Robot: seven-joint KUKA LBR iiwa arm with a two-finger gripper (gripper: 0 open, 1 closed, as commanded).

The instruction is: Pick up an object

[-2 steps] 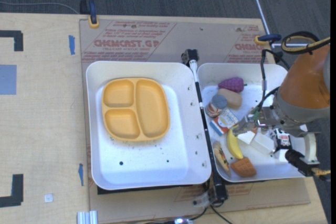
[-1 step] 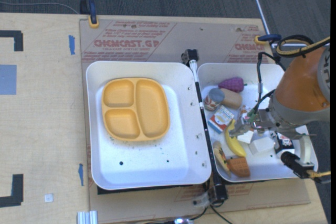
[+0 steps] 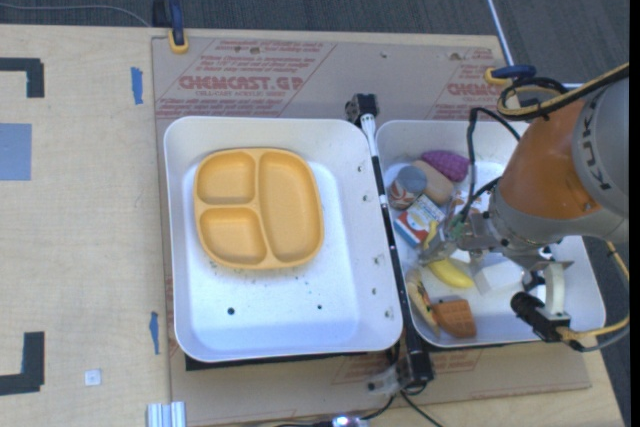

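Right bin (image 3: 590, 310) clutter half-hidden under arm (image 3: 555, 180); tool (image 3: 462, 233) grip state indiscernible.

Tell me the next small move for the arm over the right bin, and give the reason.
Probably a short straight descent. The gripper hangs over the cluttered middle of the right bin, just above the yellow banana-like piece, and nothing appears to be held. The orange block lies nearer the front, apart from it.

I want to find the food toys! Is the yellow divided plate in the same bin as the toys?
No, the yellow divided plastic plate lies alone in the left white bin, while the small toys sit in the right white bin.
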